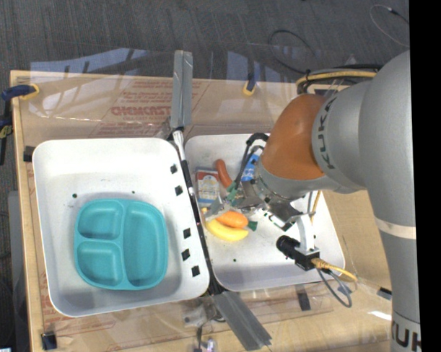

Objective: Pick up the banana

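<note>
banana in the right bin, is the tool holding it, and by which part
Cannot be told. The tool sits low beside the banana and an orange item in the right bin, but the wrist hides any grip.

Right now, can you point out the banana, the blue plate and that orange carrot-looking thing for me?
banana (227,231): camera view, middle of its yellow body, right bin.
plate (122,242): camera view, the ridge between its compartments, left bin.
carrot (233,219): camera view, middle of the orange piece lying on the banana's upper edge.

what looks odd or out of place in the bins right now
Nothing is spilled or broken. The small items, the yellow banana and orange carrot, crowd the right white bin's left side; the teal divided plate lies flat.
</note>
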### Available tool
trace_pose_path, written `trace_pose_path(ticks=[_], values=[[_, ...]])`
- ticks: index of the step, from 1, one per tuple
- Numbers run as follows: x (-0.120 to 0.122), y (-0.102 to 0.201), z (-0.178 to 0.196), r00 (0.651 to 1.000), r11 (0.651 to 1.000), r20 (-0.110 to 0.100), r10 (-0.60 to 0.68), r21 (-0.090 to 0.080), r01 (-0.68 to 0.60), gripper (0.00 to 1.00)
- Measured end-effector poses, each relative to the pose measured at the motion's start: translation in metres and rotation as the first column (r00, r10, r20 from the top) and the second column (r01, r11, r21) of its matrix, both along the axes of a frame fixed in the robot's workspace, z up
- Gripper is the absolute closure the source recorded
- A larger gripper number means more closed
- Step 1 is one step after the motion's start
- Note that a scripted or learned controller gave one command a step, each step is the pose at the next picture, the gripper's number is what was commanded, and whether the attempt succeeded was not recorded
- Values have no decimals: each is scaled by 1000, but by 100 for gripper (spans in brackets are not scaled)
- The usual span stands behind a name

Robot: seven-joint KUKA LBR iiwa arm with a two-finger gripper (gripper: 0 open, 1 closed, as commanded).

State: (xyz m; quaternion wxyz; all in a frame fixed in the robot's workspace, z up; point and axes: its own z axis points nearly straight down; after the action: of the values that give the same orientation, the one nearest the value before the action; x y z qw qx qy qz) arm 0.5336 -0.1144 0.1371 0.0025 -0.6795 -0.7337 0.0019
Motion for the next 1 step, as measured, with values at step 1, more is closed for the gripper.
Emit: trace_pose_path(ticks=[1], values=[[-37,-16,-28,986,986,4,-164,0,164,0]])
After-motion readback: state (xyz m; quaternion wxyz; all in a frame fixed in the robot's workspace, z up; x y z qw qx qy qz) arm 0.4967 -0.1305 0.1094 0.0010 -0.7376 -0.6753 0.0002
